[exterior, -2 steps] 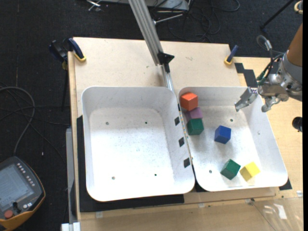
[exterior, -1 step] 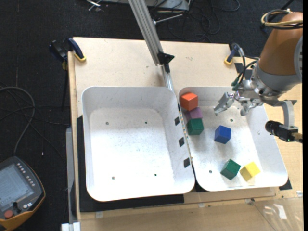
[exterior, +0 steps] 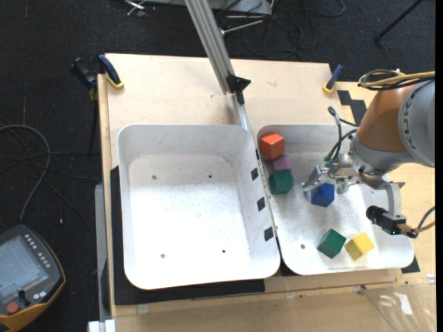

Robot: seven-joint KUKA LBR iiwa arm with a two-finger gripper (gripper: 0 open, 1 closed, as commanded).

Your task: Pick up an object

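Tool [exterior: 322, 182] low in right bin [exterior: 387, 260], at the blue cube [exterior: 322, 195]; cube's top hidden beneath it. Grip state unclear, contact uncertain. Arm [exterior: 394, 126] cut off at right edge.

gripper [exterior: 324, 183] over blue cube [exterior: 322, 195], right bin [exterior: 387, 258]

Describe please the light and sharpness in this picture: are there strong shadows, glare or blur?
Camera view: light is even and soft; the blocks, such as the orange block and the yellow block, cast only faint shadows on the right bin. The left bin is bright white but keeps its speckles, so no harsh glare. Bench and bins look sharp; the dark floor loses detail.
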